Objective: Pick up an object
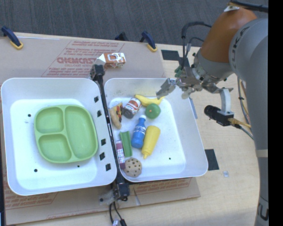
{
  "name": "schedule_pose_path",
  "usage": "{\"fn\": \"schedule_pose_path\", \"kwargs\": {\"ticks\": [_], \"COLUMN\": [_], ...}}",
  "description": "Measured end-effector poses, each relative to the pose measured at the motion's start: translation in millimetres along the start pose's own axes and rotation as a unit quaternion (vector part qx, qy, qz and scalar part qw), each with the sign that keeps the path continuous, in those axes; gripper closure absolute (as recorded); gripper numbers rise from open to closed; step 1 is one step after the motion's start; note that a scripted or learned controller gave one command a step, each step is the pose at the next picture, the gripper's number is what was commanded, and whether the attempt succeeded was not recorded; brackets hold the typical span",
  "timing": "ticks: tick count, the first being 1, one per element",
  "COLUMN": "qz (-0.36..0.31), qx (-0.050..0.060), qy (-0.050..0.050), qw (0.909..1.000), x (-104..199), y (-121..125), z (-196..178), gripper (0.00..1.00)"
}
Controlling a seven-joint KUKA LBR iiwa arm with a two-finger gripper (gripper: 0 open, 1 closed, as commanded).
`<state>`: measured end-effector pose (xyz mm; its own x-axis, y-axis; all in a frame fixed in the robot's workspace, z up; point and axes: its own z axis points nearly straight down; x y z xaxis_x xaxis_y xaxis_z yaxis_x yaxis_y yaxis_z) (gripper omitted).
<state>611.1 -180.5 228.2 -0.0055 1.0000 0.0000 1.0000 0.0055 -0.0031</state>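
Observation:
The right bin [191, 140] holds several small toys: a yellow banana [148, 99], a green round fruit [153, 110], a blue bottle [139, 132], a yellow squeeze bottle [151, 140], a green block [126, 143], a brown dotted ball [132, 166], a small can [131, 107] and a hot-dog-like piece [116, 115]. My gripper [177, 89] hangs over the bin's far right rim, just right of the banana's tip. Its fingers [169, 85] stand apart with nothing between them.
The left bin [14, 98] carries a green divided plate [66, 133]. A small orange-and-white carton [114, 59] lies on the cardboard behind the bins. Blue clamps [149, 40] hold the cardboard's far edge. Black clips run along the seam between the bins.

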Motion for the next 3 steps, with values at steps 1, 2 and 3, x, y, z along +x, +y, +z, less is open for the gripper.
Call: {"fn": "schedule_pose_path", "kwargs": {"ticks": [1,2,3], "qz": [-0.001,-0.003,0.0], "qx": [0.001,0.001,-0.002], "qy": [0.0,0.0,0.0], "qw": [1.0,1.0,1.0], "x": [51.7,51.3,62.3], "y": [-28.2,-27.8,-50.5], "z": [137.0,126.5,-6.8], "gripper": [0.0,1.0,1.0]}}
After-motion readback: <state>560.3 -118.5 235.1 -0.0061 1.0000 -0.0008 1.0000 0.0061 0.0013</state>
